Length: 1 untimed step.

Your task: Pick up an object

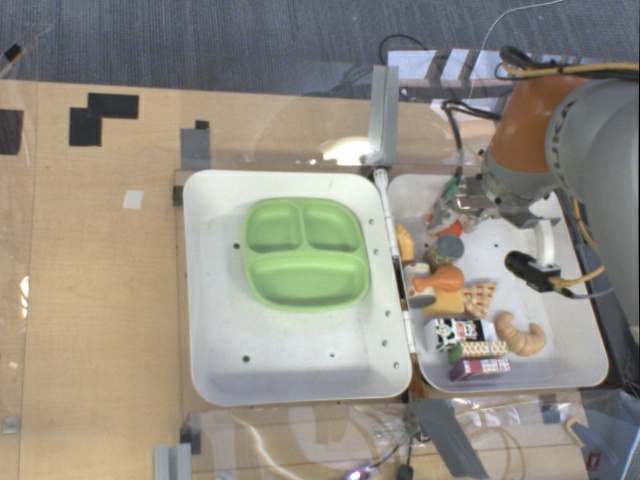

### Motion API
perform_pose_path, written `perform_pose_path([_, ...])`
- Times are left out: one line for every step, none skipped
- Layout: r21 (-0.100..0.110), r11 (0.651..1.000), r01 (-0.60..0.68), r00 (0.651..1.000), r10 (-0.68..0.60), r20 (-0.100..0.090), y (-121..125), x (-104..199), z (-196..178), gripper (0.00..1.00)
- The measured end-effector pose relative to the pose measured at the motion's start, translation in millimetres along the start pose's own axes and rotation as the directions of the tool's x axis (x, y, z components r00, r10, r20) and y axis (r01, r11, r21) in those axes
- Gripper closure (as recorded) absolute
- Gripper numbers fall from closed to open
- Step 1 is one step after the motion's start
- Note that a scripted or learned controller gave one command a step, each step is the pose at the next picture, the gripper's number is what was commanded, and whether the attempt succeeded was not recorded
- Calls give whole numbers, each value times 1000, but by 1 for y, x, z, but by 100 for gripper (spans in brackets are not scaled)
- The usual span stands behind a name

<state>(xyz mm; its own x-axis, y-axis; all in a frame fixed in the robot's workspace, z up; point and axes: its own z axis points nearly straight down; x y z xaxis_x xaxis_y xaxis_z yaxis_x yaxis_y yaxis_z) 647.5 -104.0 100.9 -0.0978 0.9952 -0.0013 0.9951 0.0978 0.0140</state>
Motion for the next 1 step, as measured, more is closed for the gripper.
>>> perform_pose_path([5,1000,29,1000,-29,-2,30,59,-87,100])
